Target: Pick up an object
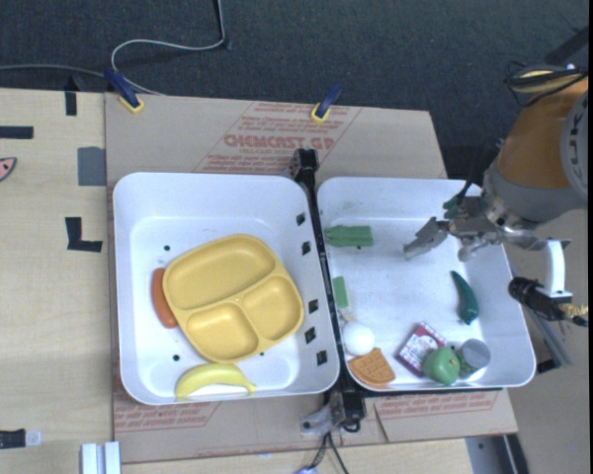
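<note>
One gap mattered: the gripper [445, 243], fingers spread wide and holding nothing, hovered in the right bin [395, 191] with the green block [349, 235] lying crosswise off to its left.

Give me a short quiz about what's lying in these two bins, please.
1. True or false: the yellow tray lies in the right bin.
2. Which lies nearest the green apple? A) the banana B) the grey cup C) the green block
3. Fill in: the white egg lies just above an orange ____.

Key: 1. False, it lies in the left bin. 2. B. 3. cookie.
</note>
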Controlling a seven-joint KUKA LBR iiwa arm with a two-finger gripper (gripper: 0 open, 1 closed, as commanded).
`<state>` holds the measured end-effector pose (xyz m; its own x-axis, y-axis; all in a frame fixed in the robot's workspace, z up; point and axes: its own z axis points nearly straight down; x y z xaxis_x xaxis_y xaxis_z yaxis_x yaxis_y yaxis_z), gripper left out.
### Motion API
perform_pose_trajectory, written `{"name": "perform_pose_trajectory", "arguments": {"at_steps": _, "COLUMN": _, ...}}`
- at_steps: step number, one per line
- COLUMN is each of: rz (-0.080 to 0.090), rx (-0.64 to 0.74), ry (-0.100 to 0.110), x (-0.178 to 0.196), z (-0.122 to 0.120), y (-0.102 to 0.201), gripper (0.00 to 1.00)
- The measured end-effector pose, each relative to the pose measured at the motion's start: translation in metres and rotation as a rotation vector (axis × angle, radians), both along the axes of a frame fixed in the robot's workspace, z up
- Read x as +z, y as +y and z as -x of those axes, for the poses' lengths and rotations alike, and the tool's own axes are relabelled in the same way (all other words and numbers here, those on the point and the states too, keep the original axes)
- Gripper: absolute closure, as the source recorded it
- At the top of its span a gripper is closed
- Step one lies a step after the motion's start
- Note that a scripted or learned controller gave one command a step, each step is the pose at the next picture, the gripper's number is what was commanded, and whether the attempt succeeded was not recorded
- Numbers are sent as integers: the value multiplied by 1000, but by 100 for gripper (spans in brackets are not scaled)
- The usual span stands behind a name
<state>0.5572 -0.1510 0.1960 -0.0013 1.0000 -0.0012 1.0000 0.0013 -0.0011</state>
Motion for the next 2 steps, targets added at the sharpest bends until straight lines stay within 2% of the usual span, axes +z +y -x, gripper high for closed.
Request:
{"name": "perform_pose_trajectory", "arguments": {"at_steps": 1, "rz": -2, "rx": -2, "ry": 0, "x": -108, "z": 74, "y": -30, "gripper": 0}}
{"name": "perform_pose_trajectory", "arguments": {"at_steps": 2, "rz": 1, "rx": -2, "ry": -4, "x": -98, "z": 72, "y": -30, "gripper": 100}}
